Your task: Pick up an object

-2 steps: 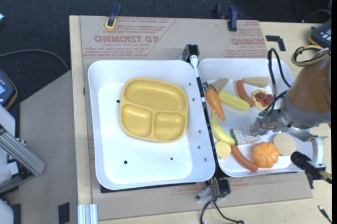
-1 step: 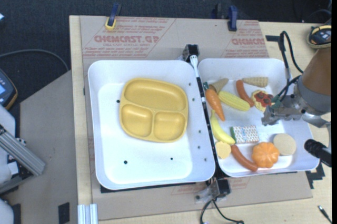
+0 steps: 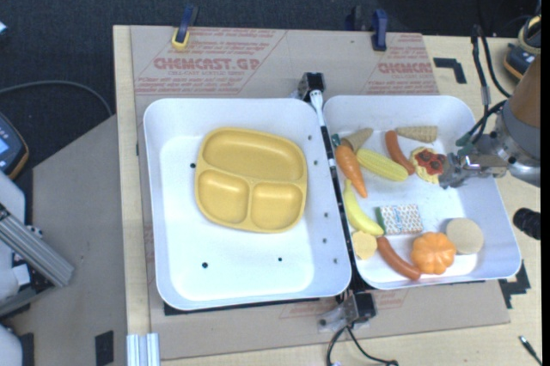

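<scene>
We're looking down at the desk (image 3: 258, 55), a cardboard-topped board with red print and two clamps on its far edge: a yellow one (image 3: 181, 35) left, a blue one (image 3: 378, 29) right. Left bin (image 3: 172, 253) holds one thing, a yellow three-compartment plate (image 3: 251, 179), sitting flat in the bin's upper middle, well apart from the walls. A black strip (image 3: 331, 184) runs along the seam where the two bins meet. Right bin (image 3: 494, 261) carries the toy food. Along its left side we see a carrot (image 3: 349, 168) angled down the wall, a banana (image 3: 362, 216) just below it, and a pale round slice (image 3: 364, 246) touching the banana's lower end. Next over: corn (image 3: 381, 165) beside the carrot, a tan wedge (image 3: 357, 137) above it, a checked packet (image 3: 400, 218) near the banana, a sausage (image 3: 397, 258) lying diagonally toward the near wall. Further right: a second sausage (image 3: 397, 151), a cone (image 3: 417, 132) by the far wall, a small pizza piece (image 3: 425, 164), an orange pumpkin (image 3: 432, 253) touching the lower sausage, and a beige disc (image 3: 464, 235) touching the pumpkin. The arm (image 3: 524, 119) comes in from the right, and the end effector (image 3: 450, 173) sits low over the right bin, tip right at the pizza piece's right edge. We can't tell how far its fingers are open, and we can't tell whether it has hold of anything; the pizza piece looks to be lying on the bin floor.
</scene>
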{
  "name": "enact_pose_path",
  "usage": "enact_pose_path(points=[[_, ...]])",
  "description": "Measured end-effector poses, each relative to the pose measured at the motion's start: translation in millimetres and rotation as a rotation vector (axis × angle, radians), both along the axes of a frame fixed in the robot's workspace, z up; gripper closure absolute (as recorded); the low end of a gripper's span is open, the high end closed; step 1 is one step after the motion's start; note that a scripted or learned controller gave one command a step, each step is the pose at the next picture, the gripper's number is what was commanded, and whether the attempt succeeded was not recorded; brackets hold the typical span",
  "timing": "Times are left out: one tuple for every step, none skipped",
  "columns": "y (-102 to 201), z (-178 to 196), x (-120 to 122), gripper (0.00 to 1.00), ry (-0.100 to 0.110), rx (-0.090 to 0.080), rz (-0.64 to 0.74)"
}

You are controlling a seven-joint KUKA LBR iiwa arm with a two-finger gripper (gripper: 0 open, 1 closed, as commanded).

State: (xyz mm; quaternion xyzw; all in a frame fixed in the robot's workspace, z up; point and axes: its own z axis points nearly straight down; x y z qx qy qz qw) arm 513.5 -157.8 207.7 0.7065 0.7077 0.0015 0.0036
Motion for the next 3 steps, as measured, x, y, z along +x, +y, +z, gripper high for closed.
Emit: enact_pose_path(points=[[-0.1,18.3,1.1,1.00,0.002,0.001,-0.001],[37.3,20.0,24.7,1.00,0.003,0.003,0.004],[93.8,14.6,54.9,1.00,0.003,0.004,0.006]])
